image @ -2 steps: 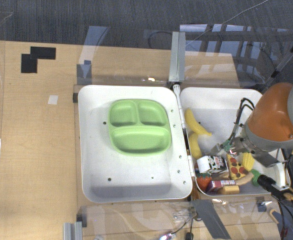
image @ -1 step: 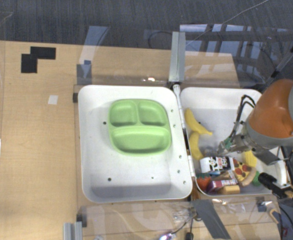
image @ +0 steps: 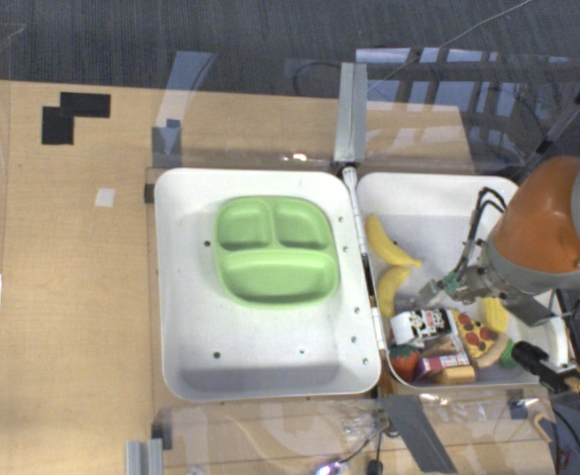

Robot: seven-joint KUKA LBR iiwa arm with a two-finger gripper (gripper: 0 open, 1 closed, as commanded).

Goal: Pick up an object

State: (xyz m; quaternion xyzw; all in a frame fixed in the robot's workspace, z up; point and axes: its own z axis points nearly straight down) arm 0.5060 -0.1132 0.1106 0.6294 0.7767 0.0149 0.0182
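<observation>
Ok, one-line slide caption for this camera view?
Gripper hovers over cluttered right bin near bananas; green tray in left bin.

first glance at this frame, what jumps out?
The green divided tray sits alone in the middle of the left bin. The arm's orange band looms over the right bin, with the end effector low above a pile of toy food crowded into that bin's near end. Two yellow bananas lie along the right bin's left wall, just behind the pile.
</observation>
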